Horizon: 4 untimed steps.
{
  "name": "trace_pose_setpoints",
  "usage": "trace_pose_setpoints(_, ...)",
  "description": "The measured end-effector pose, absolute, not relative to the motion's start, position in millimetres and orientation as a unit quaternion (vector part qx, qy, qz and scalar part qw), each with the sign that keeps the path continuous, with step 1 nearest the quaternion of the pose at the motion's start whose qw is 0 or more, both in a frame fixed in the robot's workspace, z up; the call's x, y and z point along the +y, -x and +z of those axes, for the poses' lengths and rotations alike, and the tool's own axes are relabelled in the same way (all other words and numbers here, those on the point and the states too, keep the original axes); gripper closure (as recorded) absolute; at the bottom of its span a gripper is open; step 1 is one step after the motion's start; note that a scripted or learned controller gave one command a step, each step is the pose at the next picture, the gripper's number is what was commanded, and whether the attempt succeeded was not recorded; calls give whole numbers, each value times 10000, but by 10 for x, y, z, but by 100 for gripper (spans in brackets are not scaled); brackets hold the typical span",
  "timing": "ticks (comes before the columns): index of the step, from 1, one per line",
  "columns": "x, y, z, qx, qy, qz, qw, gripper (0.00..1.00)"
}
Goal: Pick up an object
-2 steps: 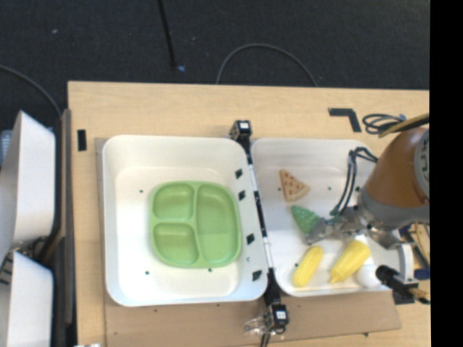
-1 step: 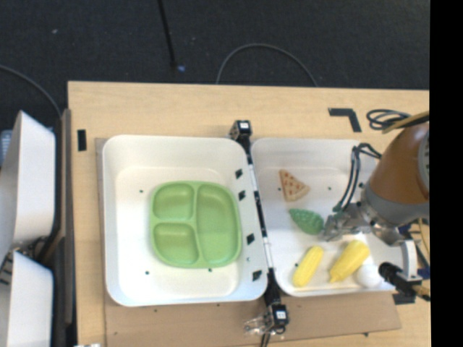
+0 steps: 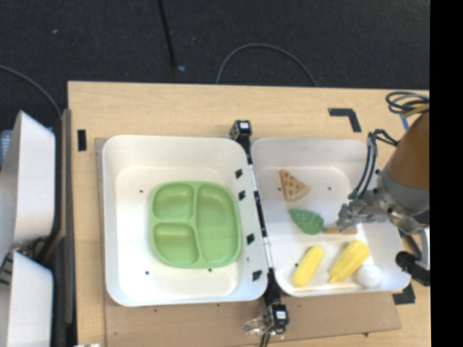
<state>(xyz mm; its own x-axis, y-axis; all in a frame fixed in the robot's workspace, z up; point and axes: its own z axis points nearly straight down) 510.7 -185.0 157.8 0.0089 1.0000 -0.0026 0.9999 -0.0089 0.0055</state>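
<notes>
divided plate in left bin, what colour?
Light green divided plate, seen in the camera view.

Robot lab: bench [image 3: 217,107], white bins [image 3: 116,194], cables [image 3: 253,56].

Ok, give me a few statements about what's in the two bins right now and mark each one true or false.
1. The green divided tray lies in the left bin. True.
2. Two yellow corn cobs lie in the right bin. True.
3. The waffle-patterned wedge sits on the green tray. False: it lies in the right bin.
4. The gripper is over the left bin. False: it is over the right bin, beside the green leafy piece.
</notes>
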Motion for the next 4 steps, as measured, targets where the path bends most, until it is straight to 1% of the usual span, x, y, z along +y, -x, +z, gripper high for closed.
trace_pose_setpoints(1, -1866, -5125, 2115, 7081, -7061, 14, 35, 100)
trace_pose_setpoints(2, -1335, -5082, 2267, 7094, -7048, 13, 7, 100)
trace_pose_setpoints(3, -809, -5179, 2238, 7096, -7046, 8, -1, 100)
trace_pose_setpoints(4, -243, -5155, 2196, 7098, -7044, 8, -5, 100)
